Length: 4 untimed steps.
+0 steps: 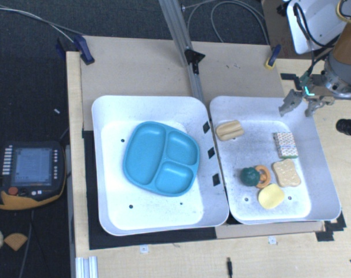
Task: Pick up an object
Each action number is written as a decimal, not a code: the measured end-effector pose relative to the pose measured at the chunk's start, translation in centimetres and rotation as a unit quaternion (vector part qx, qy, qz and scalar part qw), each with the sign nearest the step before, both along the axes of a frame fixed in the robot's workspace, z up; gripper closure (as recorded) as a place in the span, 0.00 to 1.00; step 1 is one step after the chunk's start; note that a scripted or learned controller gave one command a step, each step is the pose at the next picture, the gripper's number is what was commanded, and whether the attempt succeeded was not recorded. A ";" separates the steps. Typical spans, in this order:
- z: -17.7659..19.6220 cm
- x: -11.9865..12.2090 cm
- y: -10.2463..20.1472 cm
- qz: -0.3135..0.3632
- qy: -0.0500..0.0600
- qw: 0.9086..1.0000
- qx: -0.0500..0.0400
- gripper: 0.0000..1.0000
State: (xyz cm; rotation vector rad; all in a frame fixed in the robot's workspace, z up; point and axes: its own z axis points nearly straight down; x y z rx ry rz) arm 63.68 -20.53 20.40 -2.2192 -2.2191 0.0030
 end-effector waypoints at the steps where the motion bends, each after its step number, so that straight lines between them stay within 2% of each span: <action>1: 0.2 0.1 0.0 0.000 -0.002 1.000 0.000 0.00; 3: -8.3 0.7 0.1 0.001 0.000 1.000 0.000 0.00; 4: -11.9 0.9 0.1 0.001 -0.003 1.000 -0.001 0.00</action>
